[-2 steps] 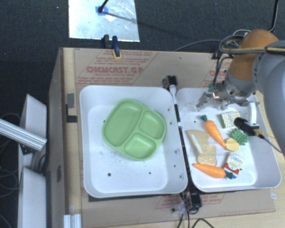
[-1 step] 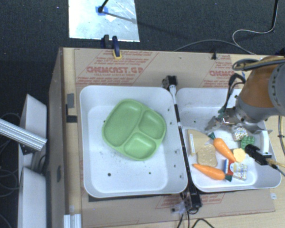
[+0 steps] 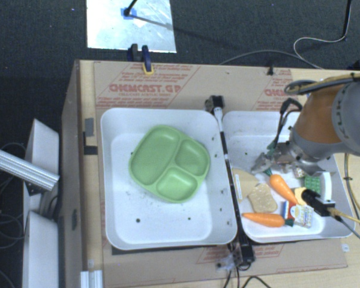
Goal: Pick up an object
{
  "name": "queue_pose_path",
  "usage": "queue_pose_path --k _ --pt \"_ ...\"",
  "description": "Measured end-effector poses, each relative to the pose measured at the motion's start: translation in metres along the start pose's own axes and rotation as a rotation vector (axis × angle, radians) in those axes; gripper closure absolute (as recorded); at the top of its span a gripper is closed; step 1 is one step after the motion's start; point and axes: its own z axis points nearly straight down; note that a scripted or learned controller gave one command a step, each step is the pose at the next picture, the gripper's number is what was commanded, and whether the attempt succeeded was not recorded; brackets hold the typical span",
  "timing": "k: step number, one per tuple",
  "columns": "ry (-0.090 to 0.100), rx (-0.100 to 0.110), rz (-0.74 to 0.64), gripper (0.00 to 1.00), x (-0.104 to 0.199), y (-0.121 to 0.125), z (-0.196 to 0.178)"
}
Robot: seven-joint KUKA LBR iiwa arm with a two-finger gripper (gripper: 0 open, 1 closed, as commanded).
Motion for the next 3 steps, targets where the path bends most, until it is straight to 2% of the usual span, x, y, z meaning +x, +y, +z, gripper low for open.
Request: queue_pose_path --k 1,2,3 --pt "0.000 -0.002 -0.001 1.00 0.000 0.001 -0.011" --pt "0.000 -0.003 -0.002 1.00 0.023 0.060 -0.085" --pt "0.001 0.000 -0.002 1.00 0.079 0.040 -0.115"
